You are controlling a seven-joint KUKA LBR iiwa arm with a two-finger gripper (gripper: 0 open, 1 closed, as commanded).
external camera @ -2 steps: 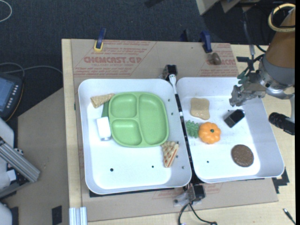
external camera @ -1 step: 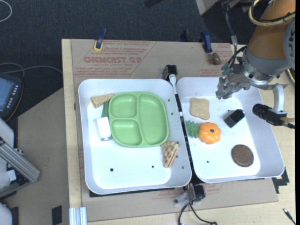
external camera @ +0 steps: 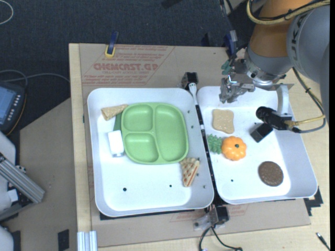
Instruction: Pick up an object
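Directly below the gripper (external camera: 231, 94), whose finger state cannot be told, lies the bread (external camera: 223, 121) in the right bin (external camera: 298, 156), flat, light and probably stiff, best pinched across its narrow edges near the middle.

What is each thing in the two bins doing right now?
end effector: above right bin's far edge, nothing seen held
green plate: flat, left bin
bread slice: flat, right bin
toy pumpkin: upright, touching the green sprig
brown cookie: flat
sandwich half: beside the plate
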